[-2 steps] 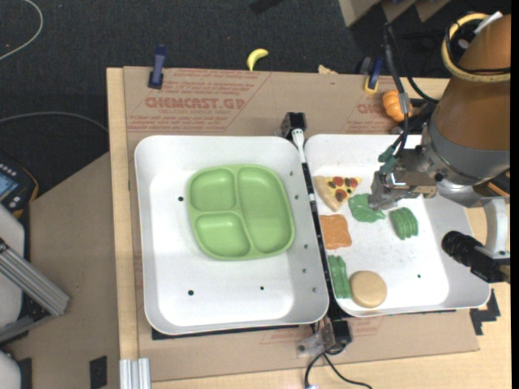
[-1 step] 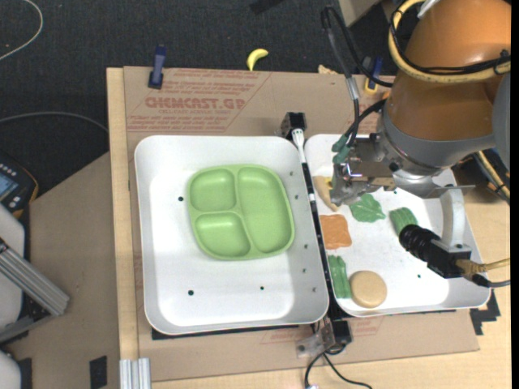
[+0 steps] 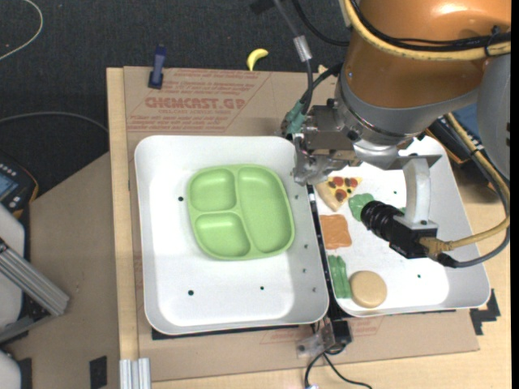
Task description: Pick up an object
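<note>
Down in the right bin point(image 3: 454, 294) lies a small cluster of toy food: a pizza slice point(image 3: 337, 190) nearest the arm, an orange-brown flat piece point(image 3: 334, 231) just below it, a green piece point(image 3: 336, 271) beneath that, and a tan round bun point(image 3: 367, 288) at the near end. Any of them could be the pick. The gripper point(image 3: 324, 159) hangs over the bin's far-left corner, right above the pizza slice, but the wrist hides the tips, so I cannot tell whether the fingers are spread or pressed together, and nothing shows between them. My read: this is the approach. Best to centre over a single item, away from the bin wall, and descend straight. The left bin point(image 3: 158, 241) holds a green divided plate point(image 3: 241, 211), well apart.
</note>
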Controlling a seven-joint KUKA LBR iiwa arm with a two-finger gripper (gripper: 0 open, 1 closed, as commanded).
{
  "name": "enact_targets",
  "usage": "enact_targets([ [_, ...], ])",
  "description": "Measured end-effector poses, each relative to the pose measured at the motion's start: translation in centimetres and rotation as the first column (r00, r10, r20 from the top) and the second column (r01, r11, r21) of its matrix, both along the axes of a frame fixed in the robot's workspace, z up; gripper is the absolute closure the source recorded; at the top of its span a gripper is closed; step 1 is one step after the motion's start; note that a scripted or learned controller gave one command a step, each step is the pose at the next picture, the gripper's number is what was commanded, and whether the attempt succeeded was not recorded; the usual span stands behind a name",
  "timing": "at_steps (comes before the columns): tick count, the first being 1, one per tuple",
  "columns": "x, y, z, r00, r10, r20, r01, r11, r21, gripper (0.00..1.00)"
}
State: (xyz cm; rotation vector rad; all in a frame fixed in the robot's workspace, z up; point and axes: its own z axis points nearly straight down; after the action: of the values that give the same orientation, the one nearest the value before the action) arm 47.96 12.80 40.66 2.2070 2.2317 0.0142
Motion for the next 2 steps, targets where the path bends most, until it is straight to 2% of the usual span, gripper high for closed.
enact_targets([
  [1,0.8,3.6,1.4,1.0,-0.006,-0.003,0.006,1.0,-0.003,1.0],
  [2,-0.3,8.7,-9.5,1.0,-0.005,-0.02,0.005,1.0,-0.008,1.0],
])
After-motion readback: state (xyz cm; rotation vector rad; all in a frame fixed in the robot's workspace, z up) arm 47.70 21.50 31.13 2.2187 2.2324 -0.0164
